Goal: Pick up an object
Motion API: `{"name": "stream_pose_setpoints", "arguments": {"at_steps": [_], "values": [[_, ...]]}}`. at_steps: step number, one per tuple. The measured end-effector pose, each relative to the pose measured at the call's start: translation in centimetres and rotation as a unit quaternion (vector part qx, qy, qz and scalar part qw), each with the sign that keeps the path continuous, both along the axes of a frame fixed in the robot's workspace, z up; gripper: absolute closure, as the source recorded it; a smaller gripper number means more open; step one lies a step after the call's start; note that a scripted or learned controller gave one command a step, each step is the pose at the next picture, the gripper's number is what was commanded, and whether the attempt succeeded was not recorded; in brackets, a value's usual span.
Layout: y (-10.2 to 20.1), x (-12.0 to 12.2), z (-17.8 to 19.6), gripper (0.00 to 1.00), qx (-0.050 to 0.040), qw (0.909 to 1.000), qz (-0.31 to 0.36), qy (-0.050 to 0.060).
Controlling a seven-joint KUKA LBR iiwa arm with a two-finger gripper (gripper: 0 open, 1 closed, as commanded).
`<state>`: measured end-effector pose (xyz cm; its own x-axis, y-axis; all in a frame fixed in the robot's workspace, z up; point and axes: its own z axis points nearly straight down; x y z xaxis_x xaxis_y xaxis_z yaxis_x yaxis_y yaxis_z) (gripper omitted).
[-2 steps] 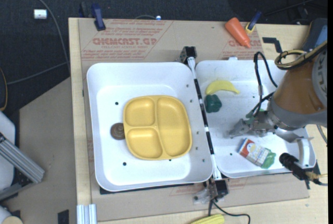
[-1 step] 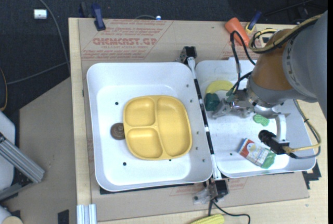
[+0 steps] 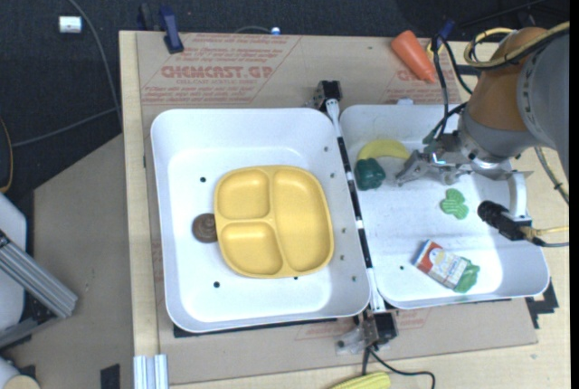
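Note:
In the right bin (image 3: 507, 283) lie a yellow banana (image 3: 384, 148), a dark green piece (image 3: 368, 172), a small light green piece (image 3: 455, 204) and a red-and-white packet (image 3: 445, 265). My gripper (image 3: 427, 166) hangs low over the bin's back half, just right of the banana and the dark green piece, and up-left of the light green piece. Nothing shows as held by it. The arm's grey body and orange band (image 3: 511, 98) reach in from the right above it.
The left bin (image 3: 181, 224) holds a yellow divided plate (image 3: 273, 221) with a small brown disc (image 3: 204, 227) at its left. An orange carrot (image 3: 413, 55) lies on the bench behind the right bin. Cables run beside the arm. A blue clamp (image 3: 169, 28) sits at the back left.

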<state>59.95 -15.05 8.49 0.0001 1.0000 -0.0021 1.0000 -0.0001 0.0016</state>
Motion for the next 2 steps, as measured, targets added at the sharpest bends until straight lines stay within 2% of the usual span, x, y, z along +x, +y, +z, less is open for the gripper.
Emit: {"name": "stream_pose_setpoints", "arguments": {"at_steps": [1, 2], "values": [[5.43, 4.63, 0.01, 0.00, 0.0007, 1.0000, 0.001, 0.000], [5.35, 4.46, 0.90, 1.00, -0.0003, 1.0000, 0.002, 0.003]]}}
